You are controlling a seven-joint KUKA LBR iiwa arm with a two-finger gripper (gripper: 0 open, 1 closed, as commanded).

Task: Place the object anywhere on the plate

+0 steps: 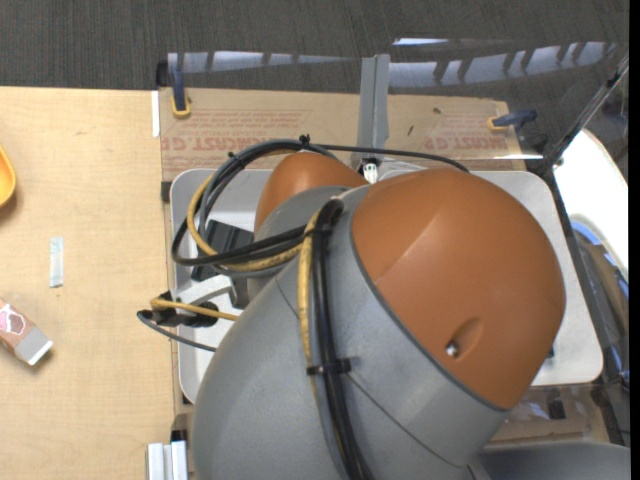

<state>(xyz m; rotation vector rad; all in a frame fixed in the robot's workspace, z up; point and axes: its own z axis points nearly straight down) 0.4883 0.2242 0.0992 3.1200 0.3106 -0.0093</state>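
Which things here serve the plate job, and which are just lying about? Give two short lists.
For the job:
- arm, reaching over the white bins; it hides what lies in them
- plate and object: cannot be made out

Lying about:
- small packet on the bench
- pale strip
- orange thing at the left edge

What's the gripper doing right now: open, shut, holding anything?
Gripper: cannot be told. The arm reaches over the left bin and its own bulk and cables cover the bin's interior.
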